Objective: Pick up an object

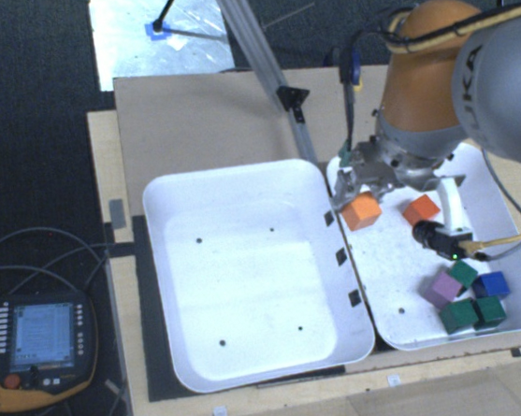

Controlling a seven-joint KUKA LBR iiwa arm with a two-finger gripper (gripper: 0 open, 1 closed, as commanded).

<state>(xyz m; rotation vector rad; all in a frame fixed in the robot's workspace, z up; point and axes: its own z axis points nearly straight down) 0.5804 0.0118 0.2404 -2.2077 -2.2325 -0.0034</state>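
Observation:
My gripper [361,196] hangs over the far left corner of the right bin [399,326], close to the wall between the bins. An orange block [363,210] sits between its fingertips, tilted, and the fingers are shut on it. A second orange block [421,209] lies on the bin floor just to the right of it. The grey arm with its orange band hides the bin's far right part.
Near the right bin's front right corner lie a purple block [440,289], a green block [464,273], a blue block [490,285] and two dark green blocks [459,316]. The left bin [168,261] stands beside it. A pendant [37,347] rests at the far left.

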